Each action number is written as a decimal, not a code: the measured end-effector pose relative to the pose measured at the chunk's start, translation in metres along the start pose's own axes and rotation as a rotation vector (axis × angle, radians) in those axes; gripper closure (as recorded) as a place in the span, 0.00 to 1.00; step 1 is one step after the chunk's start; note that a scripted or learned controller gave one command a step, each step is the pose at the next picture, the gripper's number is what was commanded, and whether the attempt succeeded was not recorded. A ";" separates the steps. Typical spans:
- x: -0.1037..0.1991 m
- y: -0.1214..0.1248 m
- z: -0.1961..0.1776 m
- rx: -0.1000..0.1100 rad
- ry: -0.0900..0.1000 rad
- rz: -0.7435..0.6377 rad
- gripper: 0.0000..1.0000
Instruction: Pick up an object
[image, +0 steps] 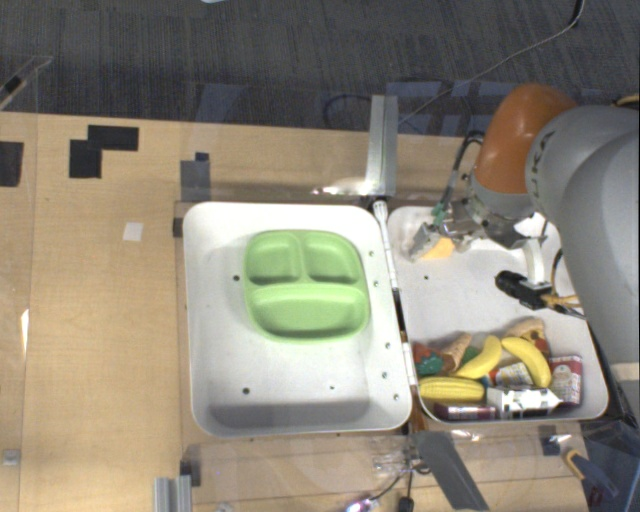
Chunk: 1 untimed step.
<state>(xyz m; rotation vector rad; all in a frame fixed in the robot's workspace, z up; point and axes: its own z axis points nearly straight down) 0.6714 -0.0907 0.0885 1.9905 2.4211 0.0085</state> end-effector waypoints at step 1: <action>0.001 0.003 -0.014 -0.009 -0.002 -0.006 1.00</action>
